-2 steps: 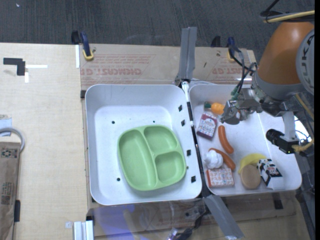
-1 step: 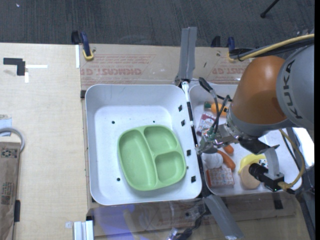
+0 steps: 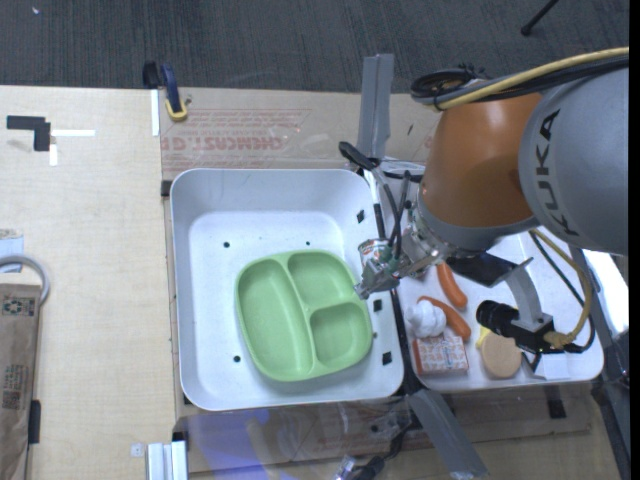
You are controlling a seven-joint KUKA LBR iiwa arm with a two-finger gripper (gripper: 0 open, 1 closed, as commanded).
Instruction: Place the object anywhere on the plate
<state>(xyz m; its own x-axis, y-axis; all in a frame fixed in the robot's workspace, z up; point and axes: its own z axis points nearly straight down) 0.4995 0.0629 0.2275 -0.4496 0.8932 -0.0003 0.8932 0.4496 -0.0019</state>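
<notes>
A: From above, why does the gripper [image 3: 372, 271] hang at the green plate [image 3: 303, 314]'s right edge?

B: Likely to drop there. Something small sits at the jaws, but grasp and opening can't be told. Carrots [image 3: 453, 286] lie in the right bin [image 3: 575, 370].

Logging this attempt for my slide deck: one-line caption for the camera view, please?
KUKA arm's gripper hovers at the right edge of the green three-compartment plastic plate in the left white bin.
</notes>
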